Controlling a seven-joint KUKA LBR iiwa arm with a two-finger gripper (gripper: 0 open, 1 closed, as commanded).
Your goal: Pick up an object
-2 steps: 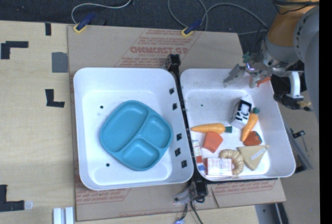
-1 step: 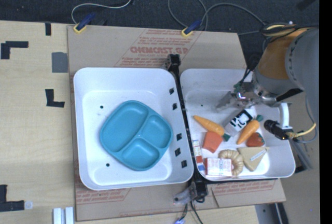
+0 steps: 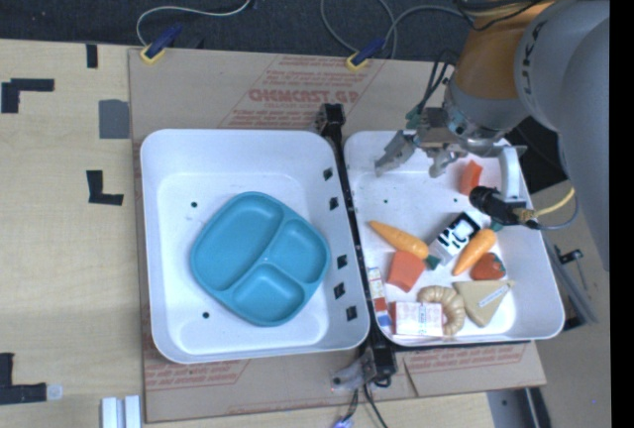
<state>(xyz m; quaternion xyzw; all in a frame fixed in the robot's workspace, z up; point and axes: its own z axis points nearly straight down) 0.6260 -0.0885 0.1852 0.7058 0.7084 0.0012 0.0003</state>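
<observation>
1. The task names no particular object, and the candidates all lie in the right bin (image 3: 540,312): a carrot (image 3: 398,238) near the middle, a second carrot (image 3: 473,251) to its right, a black-and-white block (image 3: 456,234) between them, an orange block (image 3: 404,270), a croissant-like piece (image 3: 445,305), a cheese-coloured wedge (image 3: 483,300), a red-and-white box (image 3: 417,319) and a small orange piece (image 3: 470,176) near the far wall.
2. The gripper (image 3: 421,155) hangs over the bare far part of that bin, its two fingers spread wide with nothing between them; nothing is held.
3. The nearest object to it is the small orange piece, just to its right; the main heap sits nearer the front rim, apart from the gripper.
4. Risk, as I judge it: straight below the gripper is mostly bare bin floor, so a descent here could close on nothing.
5. The heap is crowded, with carrots, blocks and wedge touching or overlapping; a grasp there could catch two objects or push one aside.
6. The carrots are tapered and look smooth, so fingers may slide off.
7. The left bin (image 3: 163,159) holds a blue divided plate (image 3: 260,258), well away from the gripper.
8. Both bins rest on cardboard (image 3: 297,79) on the counter (image 3: 50,218).
</observation>
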